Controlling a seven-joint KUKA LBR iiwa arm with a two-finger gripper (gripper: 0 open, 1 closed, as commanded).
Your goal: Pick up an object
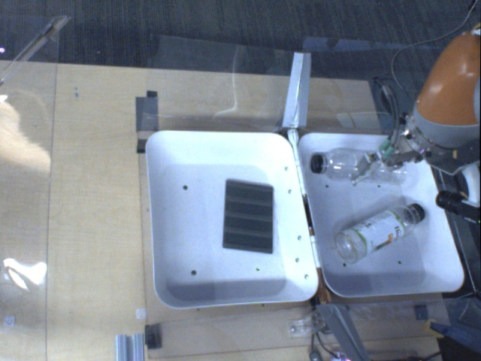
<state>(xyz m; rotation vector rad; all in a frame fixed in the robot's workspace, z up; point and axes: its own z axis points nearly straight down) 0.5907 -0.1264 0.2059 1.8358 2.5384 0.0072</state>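
- The bench is pale wood, with clear plastic sheeting laid across its left side that catches bright glare.
- Beyond the far edge of the bench lies dark carpeted floor.
- Two shallow white bins sit side by side; a clear upright divider panel rises behind the seam between them.
- The left bin holds a dark ribbed rectangular block, lying flat near the bin's middle.
- The right bin holds two clear bottles.
- One clear bottle with a dark cap lies on its side along the far wall, cap pointing toward the left bin.
- A labelled bottle lies tilted near the bin's centre, its dark cap toward the right.
- The arm enters from the right, its orange band over the bin's far right corner.
- The gripper sits low beside the base end of the far bottle; whether it is spread, closed or gripping is impossible to tell.
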